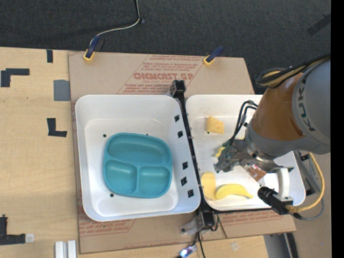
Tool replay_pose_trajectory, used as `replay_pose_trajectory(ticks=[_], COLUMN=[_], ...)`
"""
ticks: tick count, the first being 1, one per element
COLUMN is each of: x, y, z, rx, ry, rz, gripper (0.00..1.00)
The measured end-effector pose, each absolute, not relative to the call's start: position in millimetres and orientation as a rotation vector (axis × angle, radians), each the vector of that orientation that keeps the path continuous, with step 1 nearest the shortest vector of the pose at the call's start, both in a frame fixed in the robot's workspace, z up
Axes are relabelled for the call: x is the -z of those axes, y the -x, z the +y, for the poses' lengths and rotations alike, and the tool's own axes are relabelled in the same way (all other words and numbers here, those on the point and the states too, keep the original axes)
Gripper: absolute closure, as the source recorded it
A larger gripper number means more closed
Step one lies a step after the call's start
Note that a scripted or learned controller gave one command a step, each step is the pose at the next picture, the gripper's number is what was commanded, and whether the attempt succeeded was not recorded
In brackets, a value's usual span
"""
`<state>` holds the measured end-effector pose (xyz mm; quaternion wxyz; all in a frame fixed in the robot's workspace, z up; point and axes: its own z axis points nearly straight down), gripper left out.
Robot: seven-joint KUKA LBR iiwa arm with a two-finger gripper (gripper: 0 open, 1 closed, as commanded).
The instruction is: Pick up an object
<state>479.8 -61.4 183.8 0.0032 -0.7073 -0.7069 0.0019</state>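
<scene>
**Reach under way, nothing lifted yet**

Looming closest to the lens, our arm [293, 112] comes in from the right, its grey casing and orange band covering much of the right bin [196, 144]. We take it first because it is also the biggest thing in view.

Next in size, the left bin [86, 144] holds a teal divided plate [138, 164] lying flat near its middle. We see the arm nowhere near it.

Smaller again are the pieces in the right bin. A yellow banana [232, 191] lies along the near wall, with a pale yellow lump [207, 182] just beside its left end, close to the divider between the bins. A yellow cheese-like wedge [215, 125] sits well apart, toward the far side.

Smallest is our gripper [228, 157], low over the bin floor between the wedge and the banana. A bit of yellow-green shows right at the tool, but it is too tangled with dark parts and cables for us to name it or say whether it is held. Whether the claw is spread or closed we cannot tell either.

Our judgement: the approach looks made, but no grasp is confirmed and nothing is raised. Closing on a piece and lifting remain.
</scene>
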Motion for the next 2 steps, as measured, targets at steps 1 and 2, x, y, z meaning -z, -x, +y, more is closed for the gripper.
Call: replay_pose_trajectory(ticks=[1,2], x=[-303.2,-471.5], y=[-538.0,-521.9], z=[-3.8,11.3], rx=[0.017,0.022], ry=[2.216,2.224], rz=[-2.24,-2.235], gripper=[1.0,1.0])
